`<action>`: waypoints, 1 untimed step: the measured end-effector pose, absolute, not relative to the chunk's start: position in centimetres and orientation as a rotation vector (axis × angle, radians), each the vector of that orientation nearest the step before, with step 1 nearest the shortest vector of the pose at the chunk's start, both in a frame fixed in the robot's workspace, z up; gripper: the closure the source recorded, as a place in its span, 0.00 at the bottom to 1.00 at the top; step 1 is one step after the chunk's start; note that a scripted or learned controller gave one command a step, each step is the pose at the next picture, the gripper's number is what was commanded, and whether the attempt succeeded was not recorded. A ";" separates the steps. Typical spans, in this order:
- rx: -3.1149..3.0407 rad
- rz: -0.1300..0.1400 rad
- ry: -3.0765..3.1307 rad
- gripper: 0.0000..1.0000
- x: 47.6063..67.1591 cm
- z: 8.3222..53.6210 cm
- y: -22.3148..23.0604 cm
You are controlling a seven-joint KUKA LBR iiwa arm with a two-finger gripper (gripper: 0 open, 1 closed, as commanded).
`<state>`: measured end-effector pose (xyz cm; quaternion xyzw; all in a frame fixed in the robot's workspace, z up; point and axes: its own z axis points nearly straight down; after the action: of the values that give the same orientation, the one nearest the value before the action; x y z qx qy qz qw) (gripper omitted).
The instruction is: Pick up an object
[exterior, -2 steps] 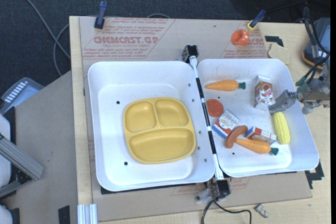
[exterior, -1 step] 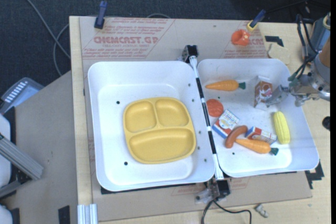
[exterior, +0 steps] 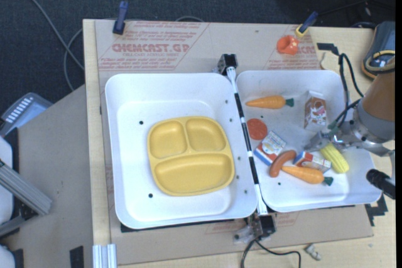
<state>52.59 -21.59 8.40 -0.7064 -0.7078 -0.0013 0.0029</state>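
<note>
The right bin holds several toy foods: a carrot at the back, a small carton, a red disc, a white packet, a sausage, a second carrot and a yellow corn cob. My gripper reaches in from the right and hangs low over the bin's right side. It is just above the corn cob and in front of the carton. Nothing is visibly lifted.
In the left bin lies a yellow three-compartment tray. A small orange object rests on the bench behind the right bin. Clamps grip the board's back edge. Cables run along the right side.
</note>
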 end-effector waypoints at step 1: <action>-2.221 -0.002 -2.222 1.00 52.6 9.4 -21.8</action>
<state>52.61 -21.78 9.43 -0.7070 -0.7072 -0.0007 0.0002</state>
